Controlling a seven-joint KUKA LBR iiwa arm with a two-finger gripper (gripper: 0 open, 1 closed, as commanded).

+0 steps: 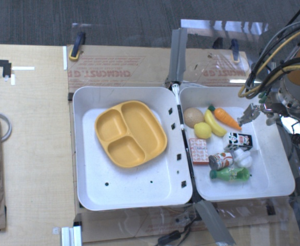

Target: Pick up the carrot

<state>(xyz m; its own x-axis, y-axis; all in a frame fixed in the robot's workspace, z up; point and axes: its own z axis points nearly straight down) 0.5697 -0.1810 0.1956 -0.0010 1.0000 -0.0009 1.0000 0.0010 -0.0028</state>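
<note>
The orange carrot point(226, 118) with a green top lies tilted in the right bin point(273, 183), near its back wall, just right of a yellow banana point(215, 123). My gripper point(258, 118) hangs over the right bin a short way right of the carrot's thin tip. Its fingers point(246, 115) stand open with nothing between them. The tips look apart from the carrot.
The right bin also holds a potato point(193, 117), a lemon point(202, 130), a red-and-white box point(198, 151), a small black-and-white carton point(240, 139), a can point(221, 161) and a green bottle point(230, 175). A yellow divided plate point(131, 133) lies in the left bin point(88, 188).
</note>
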